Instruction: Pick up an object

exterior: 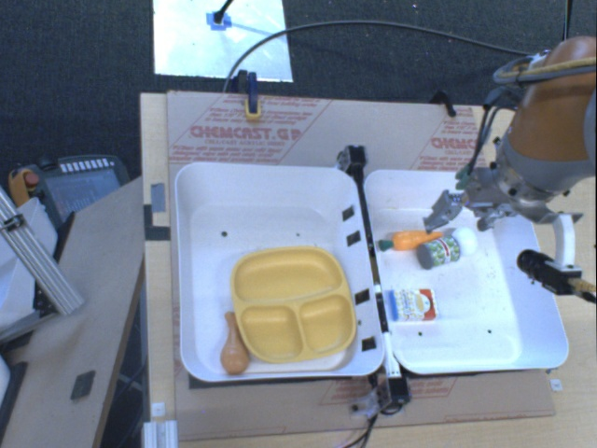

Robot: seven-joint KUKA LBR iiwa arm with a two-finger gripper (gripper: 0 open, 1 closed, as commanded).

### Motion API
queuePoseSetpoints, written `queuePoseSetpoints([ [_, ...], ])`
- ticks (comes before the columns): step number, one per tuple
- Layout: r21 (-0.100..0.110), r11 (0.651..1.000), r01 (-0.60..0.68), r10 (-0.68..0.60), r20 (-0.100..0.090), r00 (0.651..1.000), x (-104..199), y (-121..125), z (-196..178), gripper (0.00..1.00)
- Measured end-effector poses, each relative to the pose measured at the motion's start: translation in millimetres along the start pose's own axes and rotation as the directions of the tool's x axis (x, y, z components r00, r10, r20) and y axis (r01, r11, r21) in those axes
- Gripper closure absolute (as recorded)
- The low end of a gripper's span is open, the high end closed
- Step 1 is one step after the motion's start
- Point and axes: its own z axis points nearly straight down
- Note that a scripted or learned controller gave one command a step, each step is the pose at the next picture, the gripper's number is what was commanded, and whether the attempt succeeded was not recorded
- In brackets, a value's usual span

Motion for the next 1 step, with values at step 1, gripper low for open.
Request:
queuePoseSetpoints([
  [1,-0.012,1.000,0.002,-0.002,0.001,1.000,0.0,2.2,-6.4,0.00],
])
